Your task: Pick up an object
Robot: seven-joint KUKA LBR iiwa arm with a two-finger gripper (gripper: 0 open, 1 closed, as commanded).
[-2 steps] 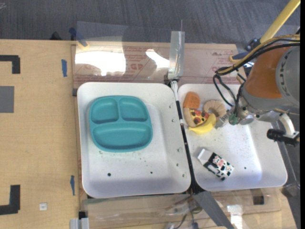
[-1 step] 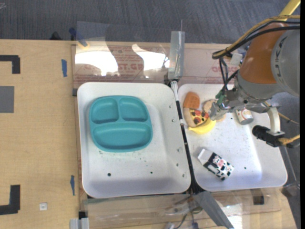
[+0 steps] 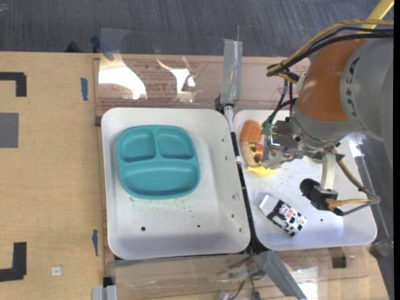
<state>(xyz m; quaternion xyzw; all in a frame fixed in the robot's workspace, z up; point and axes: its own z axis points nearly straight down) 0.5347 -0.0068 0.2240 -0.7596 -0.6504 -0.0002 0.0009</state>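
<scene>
Bins are sitting side by side, two of them, so you are picking from the right bin (image 3: pixel 359 230) while the left bin (image 3: pixel 212 230) is carrying one teal plate (image 3: pixel 159 161). Your gripper (image 3: pixel 272 157) is hanging low over the toys at the right bin's near-left corner: one orange piece (image 3: pixel 251 130), one yellow piece (image 3: pixel 261 169). One black-and-white box (image 3: pixel 284 214) is lying apart. You cannot tell from here how the fingers are standing.

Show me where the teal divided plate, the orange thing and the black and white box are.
teal divided plate (image 3: pixel 159 161), camera view, its large lower compartment.
orange thing (image 3: pixel 250 130), camera view, its top surface.
black and white box (image 3: pixel 286 216), camera view, its patterned face.
</scene>
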